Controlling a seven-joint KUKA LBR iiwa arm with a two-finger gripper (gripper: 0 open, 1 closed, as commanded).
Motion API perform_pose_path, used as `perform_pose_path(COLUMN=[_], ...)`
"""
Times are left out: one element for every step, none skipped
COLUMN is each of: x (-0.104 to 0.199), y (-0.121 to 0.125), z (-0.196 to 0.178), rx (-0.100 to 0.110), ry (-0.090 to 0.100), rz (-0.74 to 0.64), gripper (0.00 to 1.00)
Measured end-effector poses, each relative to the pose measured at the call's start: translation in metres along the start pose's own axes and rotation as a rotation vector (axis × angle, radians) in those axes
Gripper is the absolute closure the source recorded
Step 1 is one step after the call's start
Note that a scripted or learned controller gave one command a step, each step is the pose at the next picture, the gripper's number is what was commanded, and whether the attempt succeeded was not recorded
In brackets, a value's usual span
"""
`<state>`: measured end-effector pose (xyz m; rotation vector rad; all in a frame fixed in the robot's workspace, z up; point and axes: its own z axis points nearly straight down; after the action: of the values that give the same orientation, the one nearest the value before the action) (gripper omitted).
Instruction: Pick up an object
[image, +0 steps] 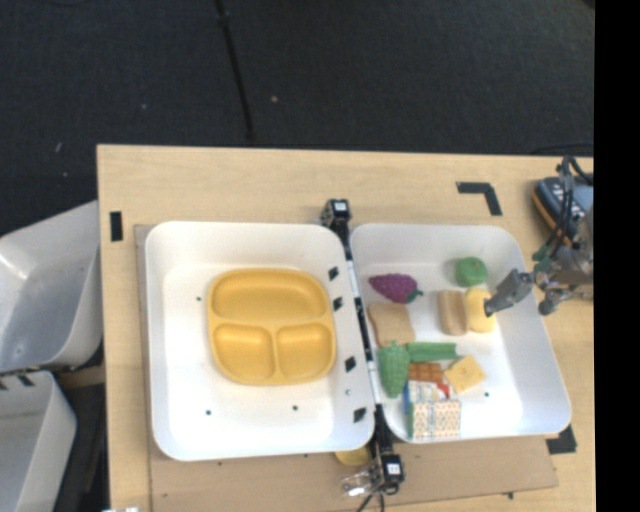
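Gripper (522, 292) in from the right, low over the right bin (520, 400), one grey finger (508, 291) at the yellow piece (480, 310) beside the tan block (453, 312). Fingers apart or together: cannot tell, wrist clutter in the way. Nothing seen between them. Green round piece (470, 270) just behind, purple grapes (394, 288) further left, green vegetable (394, 368) and printed box (436, 417) near the front. Yellow divided plate (270, 325) alone in the left bin (180, 400).

Grey metal end effector (522, 292) with dark fingers, black cables, seemingly a blue-orange part behind, blurred
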<state>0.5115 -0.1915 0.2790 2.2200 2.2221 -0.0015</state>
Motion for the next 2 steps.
perform_pose_path(x=[0.045, 0.199], y=[-0.023, -0.021], z=[0.094, 0.078], rx=[0.007, -0.002], ry=[0.004, 0.007], rz=[-0.003, -0.018], gripper=[0.00, 0.00])
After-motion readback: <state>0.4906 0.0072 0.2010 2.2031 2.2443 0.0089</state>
